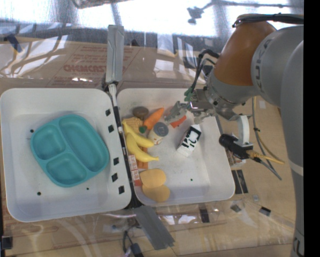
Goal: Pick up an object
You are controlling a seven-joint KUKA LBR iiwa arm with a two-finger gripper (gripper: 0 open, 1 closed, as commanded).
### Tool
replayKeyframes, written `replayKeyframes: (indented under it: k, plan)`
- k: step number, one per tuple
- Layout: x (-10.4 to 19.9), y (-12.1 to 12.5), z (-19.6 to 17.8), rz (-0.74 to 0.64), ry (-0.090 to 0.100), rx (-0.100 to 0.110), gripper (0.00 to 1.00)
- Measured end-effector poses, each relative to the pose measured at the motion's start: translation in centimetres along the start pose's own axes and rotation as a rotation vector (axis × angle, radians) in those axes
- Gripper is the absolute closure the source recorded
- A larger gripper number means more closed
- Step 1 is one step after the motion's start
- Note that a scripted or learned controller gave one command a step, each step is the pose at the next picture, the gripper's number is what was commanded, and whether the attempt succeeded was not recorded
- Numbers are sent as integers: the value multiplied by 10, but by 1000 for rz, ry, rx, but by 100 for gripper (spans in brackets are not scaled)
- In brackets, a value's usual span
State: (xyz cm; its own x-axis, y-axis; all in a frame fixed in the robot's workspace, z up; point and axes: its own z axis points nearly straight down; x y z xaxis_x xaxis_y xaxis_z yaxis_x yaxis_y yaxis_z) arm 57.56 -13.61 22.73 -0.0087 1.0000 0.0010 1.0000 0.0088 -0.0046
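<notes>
The end effector point(177, 111), grip state untellable, is poised beside the carrot point(153, 116), light, stiff, best pinched mid-body.

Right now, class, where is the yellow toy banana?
The yellow toy banana lies in the right white bin, along its left wall, below the orange carrot.

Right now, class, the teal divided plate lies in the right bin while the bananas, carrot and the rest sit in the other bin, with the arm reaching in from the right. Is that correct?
Not quite. The camera view shows the teal divided plate in the left bin, not the right. The bananas, the carrot and the rest sit in the right bin, and the arm does reach in from the right.
</notes>
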Motion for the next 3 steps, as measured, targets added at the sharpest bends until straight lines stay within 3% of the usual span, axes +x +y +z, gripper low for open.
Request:
replayKeyframes:
  k: [1, 2, 3]
  plan:
    - [-7, 59, 112, 92, -1, -20, 0]
    - [12, 83, 121, -45, -1, 2, 0]
    - [29, 82, 114, -24, 1, -1, 0]
